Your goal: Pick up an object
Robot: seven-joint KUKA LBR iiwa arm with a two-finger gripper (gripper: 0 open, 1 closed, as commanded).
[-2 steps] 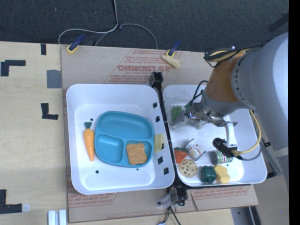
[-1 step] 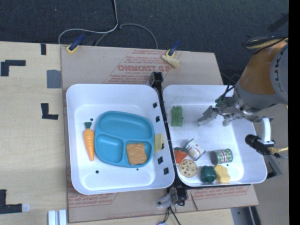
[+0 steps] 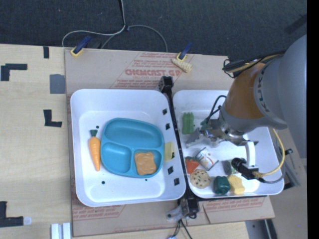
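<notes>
While the gripper (image 3: 208,133) hangs low in the right bin (image 3: 271,185), above a small can (image 3: 205,159), its fingers cannot be made out. Near the can lie a cookie (image 3: 200,178), a green block (image 3: 188,123) and a dark green lump (image 3: 221,184). Left bin (image 3: 79,183): blue plate (image 3: 119,156), toast (image 3: 145,163), carrot (image 3: 94,152) beside it

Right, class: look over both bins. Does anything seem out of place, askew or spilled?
Nothing looks spilled or damaged. The toast lies in a compartment of the blue divided plate, while the carrot lies beside that plate on the left bin floor. A small can lies tipped on its side in the right bin.
</notes>
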